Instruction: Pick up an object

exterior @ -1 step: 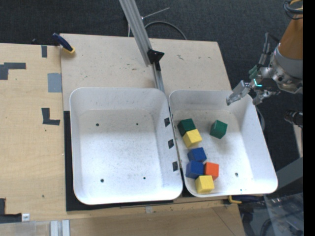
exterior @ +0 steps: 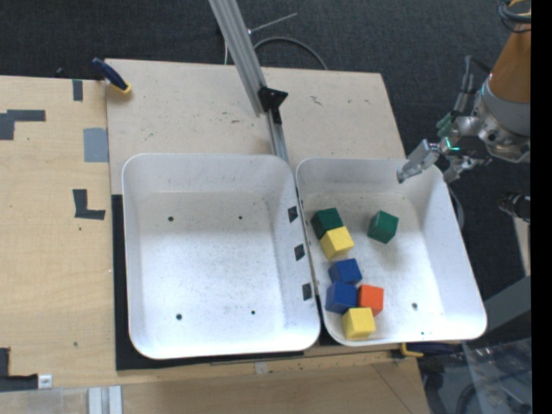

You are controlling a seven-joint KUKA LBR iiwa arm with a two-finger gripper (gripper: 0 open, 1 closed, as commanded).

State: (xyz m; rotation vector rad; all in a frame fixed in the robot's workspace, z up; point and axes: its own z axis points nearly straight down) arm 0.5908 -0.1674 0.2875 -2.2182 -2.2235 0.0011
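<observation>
The right bin (exterior: pixel 448 257) holds several small blocks. A dark green one (exterior: pixel 326 222) and a yellow one (exterior: pixel 337 241) lie near its left wall. Another green block (exterior: pixel 383 226) sits alone toward the middle. Lower down are two blue blocks (exterior: pixel 345 271) (exterior: pixel 341 296), an orange one (exterior: pixel 371 297) and a yellow one (exterior: pixel 359 323). My gripper (exterior: pixel 429 160) hangs over the bin's back right corner, open, with nothing between its fingers. It is well above and to the right of the lone green block.
The left bin (exterior: pixel 142 231) stands beside the right one. A slanted metal rail (exterior: pixel 241 46) runs down to the gap between the bins. A blue and yellow clamp (exterior: pixel 112 76) lies at the bench's back left.
</observation>
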